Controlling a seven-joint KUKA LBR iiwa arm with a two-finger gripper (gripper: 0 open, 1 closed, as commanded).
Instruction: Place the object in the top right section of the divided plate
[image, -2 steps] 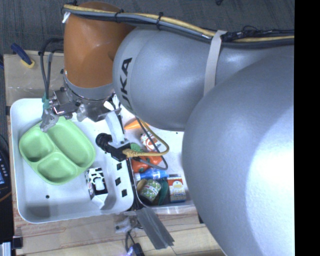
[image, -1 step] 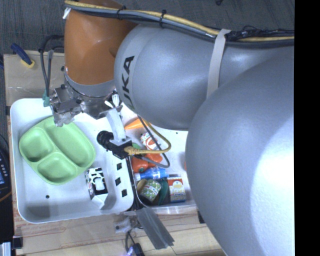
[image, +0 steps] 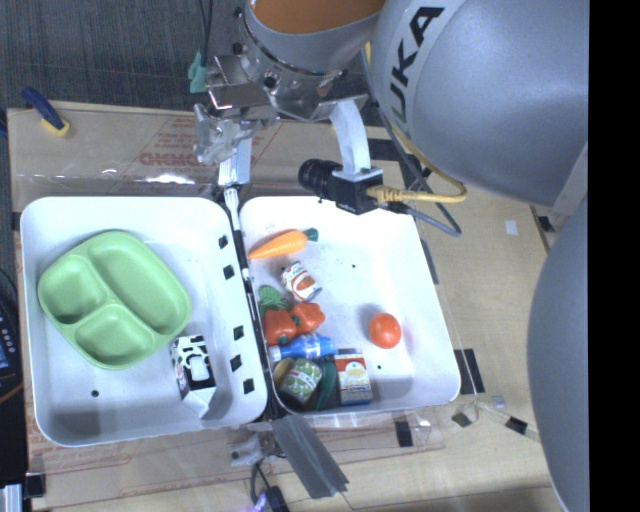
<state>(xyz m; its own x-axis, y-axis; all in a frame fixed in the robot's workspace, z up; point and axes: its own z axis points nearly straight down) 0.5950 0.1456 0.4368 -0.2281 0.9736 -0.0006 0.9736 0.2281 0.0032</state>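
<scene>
The green divided plate (image: 112, 295) lies in the left bin (image: 60, 215), with nothing in its three sections. A small black-and-white object (image: 192, 362) sits just off the plate's near right edge. My gripper (image: 226, 160) hangs high over the far rim where the two bins meet, apart from every object. I see nothing in it.
The right bin (image: 420, 300) holds an orange carrot (image: 278, 243), a small red-and-white packet (image: 300, 282), a red pepper (image: 292, 322), an orange ball (image: 385, 330), a blue bottle (image: 305, 348), a green jar (image: 300, 378) and a small carton (image: 351, 378). The arm looms over the right side.
</scene>
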